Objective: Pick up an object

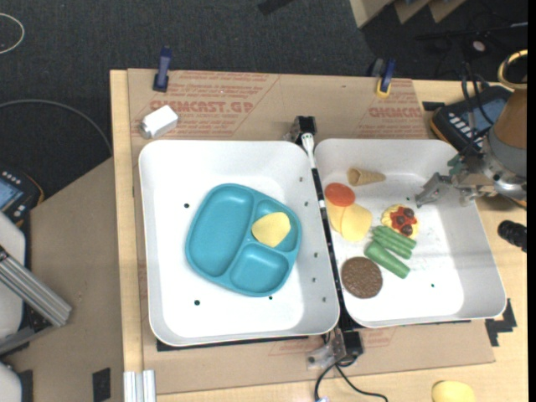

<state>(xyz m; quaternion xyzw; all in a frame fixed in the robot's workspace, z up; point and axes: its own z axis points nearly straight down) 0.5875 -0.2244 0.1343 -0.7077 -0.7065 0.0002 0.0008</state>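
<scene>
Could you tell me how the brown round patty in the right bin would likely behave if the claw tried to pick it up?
The patty looks flat and low, so it probably won't roll or tip. Lying flush on the right bin, it may give little edge to grip. It touches the green beans, which a push would likely nudge.

Mirrored red print on the cardboard sheet (251, 99) under the bins, partly legible, roughly "CAMCAST"

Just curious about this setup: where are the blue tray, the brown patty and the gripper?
blue tray (219, 233), camera view, bare left compartment.
brown patty (362, 276), camera view, its top centre.
gripper (429, 191), camera view, between its fingertips.
</scene>
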